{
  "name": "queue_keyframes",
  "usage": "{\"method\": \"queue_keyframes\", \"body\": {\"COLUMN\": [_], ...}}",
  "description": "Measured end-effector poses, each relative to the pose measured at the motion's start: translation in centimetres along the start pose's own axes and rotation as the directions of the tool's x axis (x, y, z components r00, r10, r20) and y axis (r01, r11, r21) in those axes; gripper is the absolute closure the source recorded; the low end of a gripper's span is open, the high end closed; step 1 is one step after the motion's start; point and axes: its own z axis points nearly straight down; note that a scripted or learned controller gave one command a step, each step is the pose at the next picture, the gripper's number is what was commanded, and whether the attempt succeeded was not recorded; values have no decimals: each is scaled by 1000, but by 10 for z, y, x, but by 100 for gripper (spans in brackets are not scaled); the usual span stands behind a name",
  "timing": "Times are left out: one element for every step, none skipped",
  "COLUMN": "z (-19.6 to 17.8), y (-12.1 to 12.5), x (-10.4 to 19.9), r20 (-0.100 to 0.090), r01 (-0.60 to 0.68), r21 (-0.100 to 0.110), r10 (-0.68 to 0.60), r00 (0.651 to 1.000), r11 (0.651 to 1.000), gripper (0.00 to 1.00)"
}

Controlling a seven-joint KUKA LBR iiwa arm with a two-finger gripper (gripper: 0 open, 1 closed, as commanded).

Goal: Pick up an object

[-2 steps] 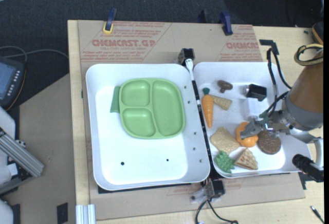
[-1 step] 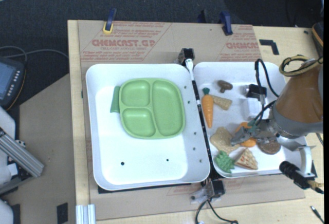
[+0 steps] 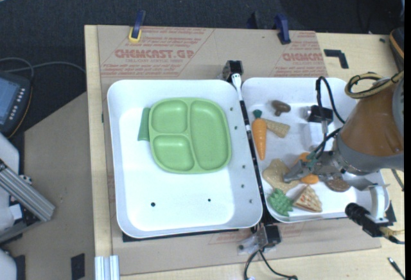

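From my screen I see the arm (image 3: 376,134) reaching in from the right over the right bin (image 3: 292,87), its orange band above the grey wrist. The gripper (image 3: 303,171) sits low in that bin, pointing left, among the toy food. Whether it is open or closed I cannot tell; its tip is a dark tangle against the items beneath it, and nothing is clearly caught in it. A small orange piece (image 3: 309,178) lies right at the tip, touching or just under it. Just to the left is a tan bread slice (image 3: 275,173), and below that a green broccoli piece (image 3: 279,200) beside a triangular sandwich wedge (image 3: 309,199). Further up the bin, a carrot (image 3: 259,135) lies lengthwise near the left wall, with a tan cracker (image 3: 278,128) just beside it and a small brown lump (image 3: 280,106) above. A reddish-brown round piece (image 3: 336,185) shows partly under the wrist. The left bin (image 3: 173,208) holds a green divided plate (image 3: 190,135) with three compartments, sitting in its upper half, well apart from the gripper.
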Motion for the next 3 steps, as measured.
{"method": "queue_keyframes", "body": {"z": [-12,-75,-136], "y": [2,1,10], "x": [0,1,1], "r20": [2,5,5], "r01": [0,1,2], "r21": [-6,-6,-8], "r10": [0,-1,-2], "r00": [1000,1000,1000], "r11": [1000,1000,1000], "gripper": [100,100,100]}}
